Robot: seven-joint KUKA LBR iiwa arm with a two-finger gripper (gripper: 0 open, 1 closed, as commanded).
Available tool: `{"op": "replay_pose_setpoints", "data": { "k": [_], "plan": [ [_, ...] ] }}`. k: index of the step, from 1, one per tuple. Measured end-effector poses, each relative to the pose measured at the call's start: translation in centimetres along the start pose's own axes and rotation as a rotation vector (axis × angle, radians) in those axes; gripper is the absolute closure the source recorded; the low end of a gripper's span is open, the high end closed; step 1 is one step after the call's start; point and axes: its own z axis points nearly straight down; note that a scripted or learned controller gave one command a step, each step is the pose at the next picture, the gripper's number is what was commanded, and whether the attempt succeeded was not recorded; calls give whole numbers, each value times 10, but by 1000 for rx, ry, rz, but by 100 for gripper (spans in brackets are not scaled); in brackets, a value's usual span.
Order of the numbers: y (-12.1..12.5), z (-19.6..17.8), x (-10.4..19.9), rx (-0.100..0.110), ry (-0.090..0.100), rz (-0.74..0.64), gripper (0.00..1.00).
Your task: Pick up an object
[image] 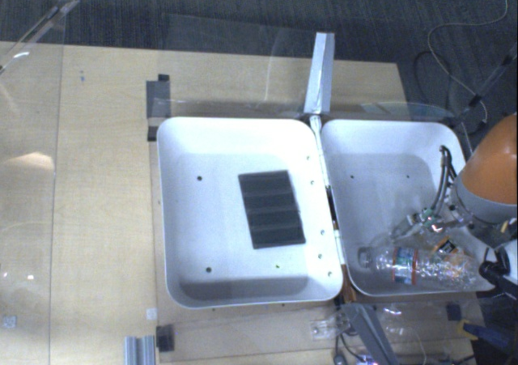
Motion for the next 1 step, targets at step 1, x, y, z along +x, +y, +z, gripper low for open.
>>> {"op": "replay_pose_setpoints", "data": {
  "k": [1],
  "plan": [
    [4, -12, 0, -7, -3, -3, 100]
  ]
}}
